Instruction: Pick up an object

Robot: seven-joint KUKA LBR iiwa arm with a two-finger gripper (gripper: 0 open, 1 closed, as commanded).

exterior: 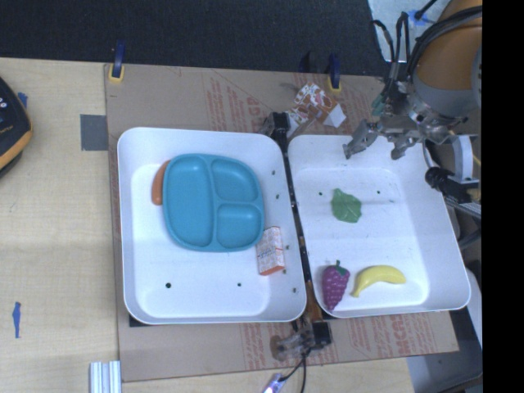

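While the grey arm with its orange band reaches in from the right, the gripper (377,143) hangs over the far edge of the right bin (438,244). Its two fingers (357,144) are spread wide apart, and nothing sits between them. In that bin a green leafy piece (345,206) lies near the middle, well apart from the fingers. Closer to the near edge, a purple bunch of grapes (334,284) lies just beside a yellow banana (377,278). The left bin (139,244) holds a blue plate (214,202) with three parts. An orange thing (157,183) peeks out from under the plate's left side. A small packet (271,250) lies by the plate's right near corner, close to it. Both bins rest side by side on brown cardboard (205,97) on the tabletop (49,244).
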